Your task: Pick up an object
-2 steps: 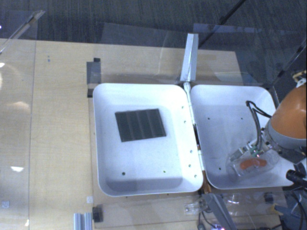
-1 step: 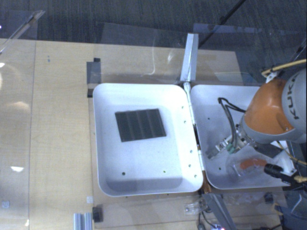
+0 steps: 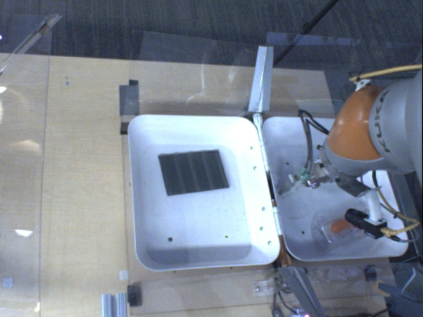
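Note:
A dark grey ribbed rectangular pad (image 3: pixel 193 172) lies flat in the left bin (image 3: pixel 149 243), toward its back. In the right bin (image 3: pixel 297 240) a small orange object (image 3: pixel 340 227) sits inside something clear, near the front right. My gripper (image 3: pixel 305 178) is low over the middle of the right bin, under the grey arm and its orange band (image 3: pixel 357 132). It is to the left of and behind the orange object, apart from it. Nothing is visibly between its tips, which are small and partly hidden by the wrist.
A metal divider (image 3: pixel 260 88) rises at the back between the two bins. Cables and a black connector (image 3: pixel 361 218) hang from the arm over the right bin's front right corner. Wooden bench top (image 3: pixel 66 177) stretches to the left.

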Available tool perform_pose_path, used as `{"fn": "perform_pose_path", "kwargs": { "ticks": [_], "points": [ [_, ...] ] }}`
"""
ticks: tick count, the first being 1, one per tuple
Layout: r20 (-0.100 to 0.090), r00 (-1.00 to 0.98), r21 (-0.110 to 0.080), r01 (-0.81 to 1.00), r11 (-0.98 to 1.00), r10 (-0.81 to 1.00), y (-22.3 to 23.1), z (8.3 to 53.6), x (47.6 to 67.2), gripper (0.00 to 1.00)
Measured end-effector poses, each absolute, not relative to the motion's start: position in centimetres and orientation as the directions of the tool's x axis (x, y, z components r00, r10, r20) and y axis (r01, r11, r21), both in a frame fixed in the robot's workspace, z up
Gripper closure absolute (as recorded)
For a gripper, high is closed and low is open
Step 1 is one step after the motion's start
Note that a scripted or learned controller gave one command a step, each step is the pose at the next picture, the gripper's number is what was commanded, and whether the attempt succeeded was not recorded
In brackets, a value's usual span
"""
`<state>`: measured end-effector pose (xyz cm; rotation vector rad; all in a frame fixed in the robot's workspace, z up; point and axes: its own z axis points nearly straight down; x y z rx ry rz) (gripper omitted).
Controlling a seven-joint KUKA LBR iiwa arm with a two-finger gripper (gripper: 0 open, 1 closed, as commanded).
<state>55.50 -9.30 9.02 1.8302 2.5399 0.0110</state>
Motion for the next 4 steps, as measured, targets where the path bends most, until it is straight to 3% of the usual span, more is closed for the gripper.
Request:
{"fn": "perform_pose_path", "kwargs": {
  "ticks": [1, 2, 3, 4],
  "points": [
    [-0.002, -0.296, 0.006, 0.955, 0.296, 0.955, -5.8, 18.6, 58.2, 0.00],
    [-0.002, -0.124, 0.005, 0.992, 0.124, 0.992, -13.5, 17.1, 55.1, 0.00],
    [-0.009, -0.324, 0.011, 0.946, 0.324, 0.946, -20.7, 9.0, 54.0, 0.00],
    [-0.008, -0.358, 0.012, 0.934, 0.358, 0.934, -20.5, 9.0, 49.1, 0.00]
  ]
}}
